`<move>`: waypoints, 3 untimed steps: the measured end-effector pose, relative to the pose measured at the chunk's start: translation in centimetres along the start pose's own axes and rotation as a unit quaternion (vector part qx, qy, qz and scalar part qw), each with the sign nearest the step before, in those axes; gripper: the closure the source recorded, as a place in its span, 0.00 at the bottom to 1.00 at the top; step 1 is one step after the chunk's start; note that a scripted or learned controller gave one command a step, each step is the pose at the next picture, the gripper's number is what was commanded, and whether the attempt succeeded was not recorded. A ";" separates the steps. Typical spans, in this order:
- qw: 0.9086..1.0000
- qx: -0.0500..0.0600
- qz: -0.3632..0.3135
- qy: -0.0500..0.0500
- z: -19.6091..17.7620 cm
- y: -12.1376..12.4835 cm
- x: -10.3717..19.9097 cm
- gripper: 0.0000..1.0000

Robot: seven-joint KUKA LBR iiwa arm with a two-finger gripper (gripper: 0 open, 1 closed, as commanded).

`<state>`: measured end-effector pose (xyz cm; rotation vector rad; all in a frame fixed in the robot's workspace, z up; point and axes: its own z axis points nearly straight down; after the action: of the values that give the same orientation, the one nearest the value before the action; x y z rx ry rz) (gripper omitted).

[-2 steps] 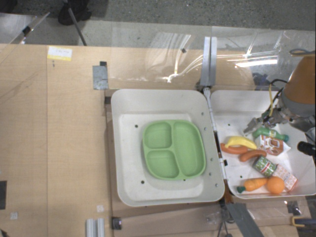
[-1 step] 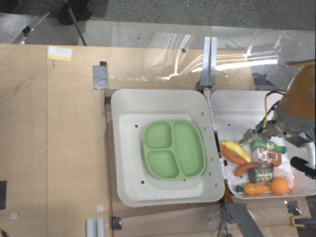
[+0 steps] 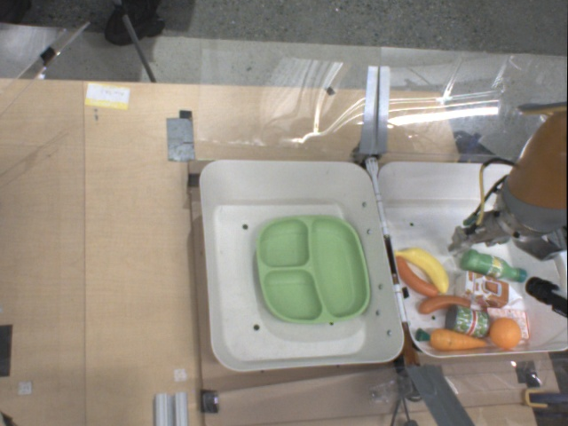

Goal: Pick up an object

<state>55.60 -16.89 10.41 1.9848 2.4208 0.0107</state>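
The right bin holds several toy foods. A yellow banana lies at its left with an orange-red sausage beside it. Further front lie a second sausage, a carrot, an orange and a dark green bottle. A light green bottle lies near the middle, next to a red-and-white packet. My gripper hangs low over the bin, just above and left of the light green bottle. Nothing shows between its tips.
The left bin holds a green divided plate. A metal divider post stands between the bins at the back. The arm with its orange band covers the right bin's right side. Bare wooden bench lies to the left.
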 end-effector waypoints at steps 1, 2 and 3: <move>1.000 0.000 0.000 0.000 0.0 0.0 0.0 0.00; 0.996 0.004 0.089 0.000 -1.2 -4.6 -2.3 0.00; 0.998 -0.004 0.059 -0.004 0.7 -8.6 -0.8 0.00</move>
<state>47.33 -19.32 9.57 2.1160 2.2924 0.0133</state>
